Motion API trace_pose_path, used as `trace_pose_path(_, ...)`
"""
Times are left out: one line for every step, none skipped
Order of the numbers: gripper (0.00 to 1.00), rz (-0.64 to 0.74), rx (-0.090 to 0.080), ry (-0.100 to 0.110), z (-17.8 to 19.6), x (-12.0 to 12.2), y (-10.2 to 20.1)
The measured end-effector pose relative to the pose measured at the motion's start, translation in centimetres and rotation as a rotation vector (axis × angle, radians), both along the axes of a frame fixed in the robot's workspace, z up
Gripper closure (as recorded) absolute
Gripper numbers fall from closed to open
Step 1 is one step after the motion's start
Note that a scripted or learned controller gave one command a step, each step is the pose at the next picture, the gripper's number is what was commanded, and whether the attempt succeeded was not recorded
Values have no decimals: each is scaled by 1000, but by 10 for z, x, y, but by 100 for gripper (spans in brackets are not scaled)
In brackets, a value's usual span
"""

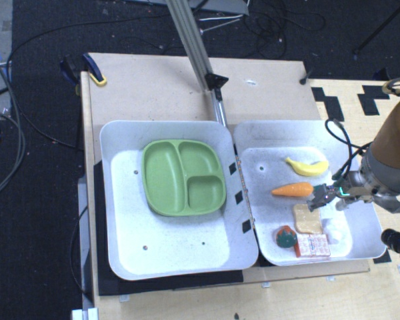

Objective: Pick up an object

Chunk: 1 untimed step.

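The right bin [267,142] holds a yellow banana [307,167], an orange carrot [293,191], a tan slice of bread [308,219], a red and green toy [286,237], a red and white packet [313,246] and a small white object [336,231]. My gripper [323,197] hangs low over this bin, just right of the carrot's tip and above the bread. Nothing shows between its dark fingers.
A green divided plate [185,177] lies in the left bin [123,245]. A metal pole [190,35] slants down to the bins' far edge. The arm [390,159] enters from the right, with cables looping beside it.
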<state>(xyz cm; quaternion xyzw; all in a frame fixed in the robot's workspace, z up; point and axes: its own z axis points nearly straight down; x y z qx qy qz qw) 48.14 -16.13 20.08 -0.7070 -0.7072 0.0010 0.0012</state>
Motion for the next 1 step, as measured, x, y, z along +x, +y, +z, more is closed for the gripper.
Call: trace_pose_path(0,0,-1,-2,1,1,0)
